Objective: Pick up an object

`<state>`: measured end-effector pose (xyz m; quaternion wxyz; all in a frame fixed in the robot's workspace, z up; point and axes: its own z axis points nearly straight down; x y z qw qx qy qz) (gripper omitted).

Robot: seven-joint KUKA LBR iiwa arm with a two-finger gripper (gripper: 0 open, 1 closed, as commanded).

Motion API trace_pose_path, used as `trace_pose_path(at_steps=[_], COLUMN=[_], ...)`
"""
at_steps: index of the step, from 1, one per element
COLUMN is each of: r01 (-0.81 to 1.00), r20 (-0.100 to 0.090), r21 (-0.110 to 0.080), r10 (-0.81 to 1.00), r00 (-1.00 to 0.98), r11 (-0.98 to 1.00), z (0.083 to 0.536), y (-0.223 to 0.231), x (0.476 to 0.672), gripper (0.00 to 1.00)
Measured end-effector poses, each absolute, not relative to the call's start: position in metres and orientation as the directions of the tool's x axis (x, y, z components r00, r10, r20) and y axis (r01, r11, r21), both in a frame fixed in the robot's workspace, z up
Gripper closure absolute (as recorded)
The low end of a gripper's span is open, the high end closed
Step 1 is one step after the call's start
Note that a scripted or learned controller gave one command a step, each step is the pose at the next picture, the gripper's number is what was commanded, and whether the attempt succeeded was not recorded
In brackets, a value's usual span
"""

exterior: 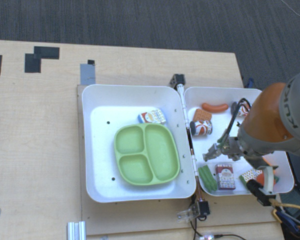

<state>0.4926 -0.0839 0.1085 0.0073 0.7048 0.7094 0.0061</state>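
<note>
The task looks barely begun: nothing is lifted yet. The pincer (pixel 216 151) hangs low over the right bin (pixel 289 184), and whether it is apart or together I cannot tell. Just beneath and beside it lie the likeliest candidates: a small red box (pixel 225 177), flat on the bin floor, and a green pod-like piece (pixel 207 178) next to it. A can (pixel 201 128) and a sausage (pixel 215 107) sit farther back. The left bin (pixel 97 134) carries a green divided plate (pixel 146 154).
</note>
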Motion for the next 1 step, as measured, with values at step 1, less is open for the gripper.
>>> trace_pose_path(at_steps=[1], r01=[1.0], r20=[-0.001], r21=[0.023], r10=[1.0], r00=[-0.009], r11=[0.009], z=[0.1189], y=[-0.0831], x=[0.4941], gripper=[1.0])
